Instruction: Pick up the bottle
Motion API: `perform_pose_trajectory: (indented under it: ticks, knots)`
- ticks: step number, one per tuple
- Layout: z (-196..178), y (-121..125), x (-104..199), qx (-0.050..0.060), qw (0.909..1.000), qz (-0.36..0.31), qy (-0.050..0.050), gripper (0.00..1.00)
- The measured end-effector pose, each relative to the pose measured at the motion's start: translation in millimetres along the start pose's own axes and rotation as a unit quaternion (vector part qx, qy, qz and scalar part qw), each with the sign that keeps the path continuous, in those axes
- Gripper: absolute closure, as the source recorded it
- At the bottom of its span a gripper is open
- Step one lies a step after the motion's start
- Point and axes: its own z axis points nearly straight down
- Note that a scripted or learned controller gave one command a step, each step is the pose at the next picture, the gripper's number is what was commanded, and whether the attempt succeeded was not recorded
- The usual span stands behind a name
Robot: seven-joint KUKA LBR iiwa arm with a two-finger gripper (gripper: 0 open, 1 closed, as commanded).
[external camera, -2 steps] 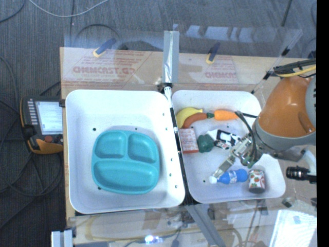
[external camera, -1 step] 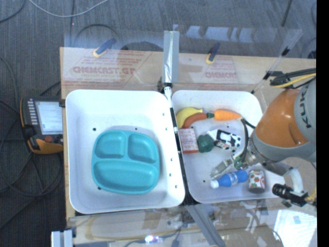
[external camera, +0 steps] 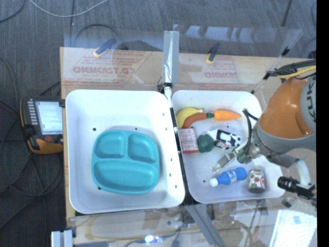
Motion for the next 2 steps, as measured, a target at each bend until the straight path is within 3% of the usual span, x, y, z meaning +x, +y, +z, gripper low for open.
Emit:
perform_pose_trajectory:
  ticks: [1,2]
  knots:
    - [60,-12,-37,-0.005,0.9920,0.126,0.000,0.00]
    - [60,0,-51,-0.004,0.9905,0.137,-0.001,0.00]
